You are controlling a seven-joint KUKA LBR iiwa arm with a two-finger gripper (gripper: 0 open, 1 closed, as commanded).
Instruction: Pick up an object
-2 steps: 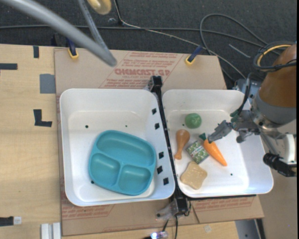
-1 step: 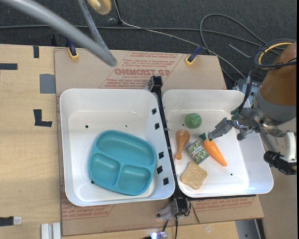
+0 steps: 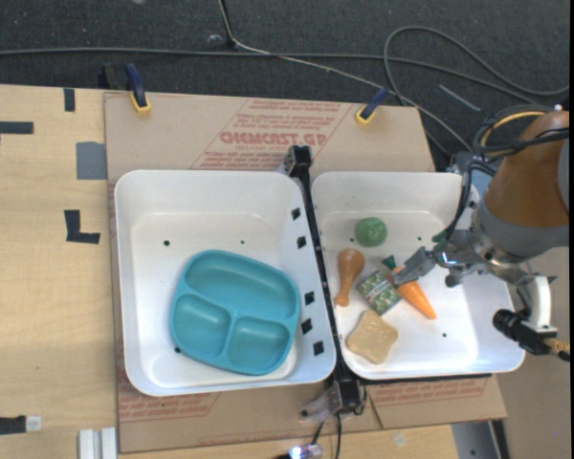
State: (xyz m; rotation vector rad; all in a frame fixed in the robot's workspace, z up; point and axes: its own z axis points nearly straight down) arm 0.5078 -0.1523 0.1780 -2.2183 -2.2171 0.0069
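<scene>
Tool (image 3: 408,270) low over carrot (image 3: 418,299); green packet (image 3: 380,292) just beside

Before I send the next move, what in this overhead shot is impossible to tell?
- Tool: small and dark among the right bin's items; whether it touches the carrot or the green packet cannot be judged.
- Carrot: its upper end sits under the tool.
- Arm: cut off by the picture's right side.
- Green packet: print too small to read.
- Cable clutter below the bins: too blurred to identify.
</scene>
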